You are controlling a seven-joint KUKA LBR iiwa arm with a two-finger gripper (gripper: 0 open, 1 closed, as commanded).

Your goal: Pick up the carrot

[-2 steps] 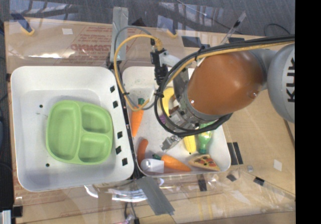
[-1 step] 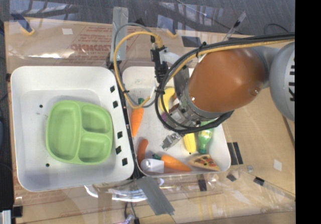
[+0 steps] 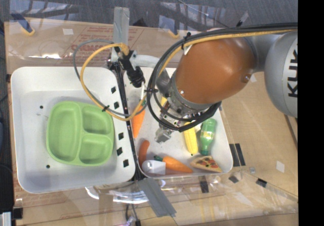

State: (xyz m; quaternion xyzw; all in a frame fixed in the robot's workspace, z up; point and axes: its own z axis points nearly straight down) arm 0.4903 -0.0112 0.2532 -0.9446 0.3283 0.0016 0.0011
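— Where's the carrot (image 3: 173, 164)?
— Lying along the right bin's (image 3: 226, 145) near edge, leafy end by a white cup (image 3: 153, 167), a pizza slice (image 3: 206, 163) at its tip.
— And the gripper (image 3: 163, 134)?
— Low over the bin's middle, beside the corn cob (image 3: 190, 140) and green bottle (image 3: 207, 136). Clenched or released, I cannot tell.
— The left bin (image 3: 28, 88)?
— Holds a green divided plate (image 3: 80, 133).

The surface (image 3: 263, 118) is brown. Two white bins lie on it: the right bin (image 3: 227, 155) beneath the end effector (image 3: 163, 134), the left bin (image 3: 25, 118) beside it.

Bright even light, soft shadows, slightly blurry
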